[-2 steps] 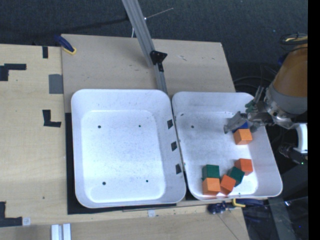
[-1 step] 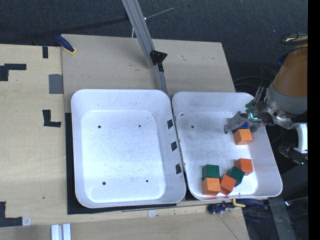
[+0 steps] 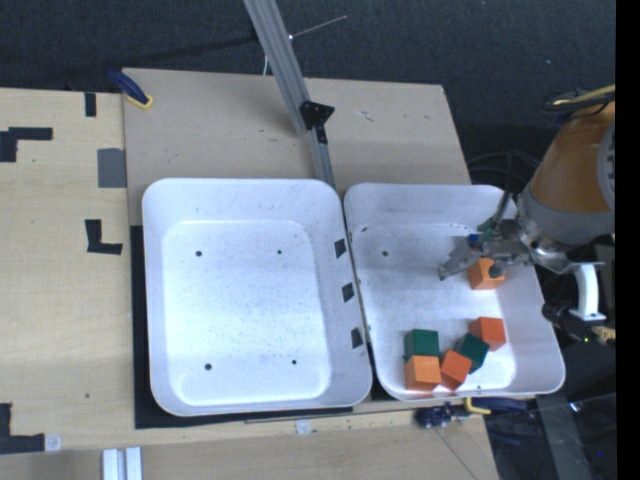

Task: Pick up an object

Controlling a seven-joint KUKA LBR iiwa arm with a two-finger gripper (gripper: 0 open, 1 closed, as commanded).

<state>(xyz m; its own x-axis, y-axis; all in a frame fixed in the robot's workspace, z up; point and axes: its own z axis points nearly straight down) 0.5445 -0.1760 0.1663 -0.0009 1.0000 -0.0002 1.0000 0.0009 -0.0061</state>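
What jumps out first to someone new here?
The gripper reaching into the right bin from the right, with an orange block right at its tip. Then the cluster of orange and green blocks at that bin's near edge, beside the left bin.

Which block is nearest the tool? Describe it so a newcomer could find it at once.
Look in the right-hand bin, toward its right wall, just under the tool. An orange block sits there alone, apart from the orange and green blocks bunched near the bin's front edge.
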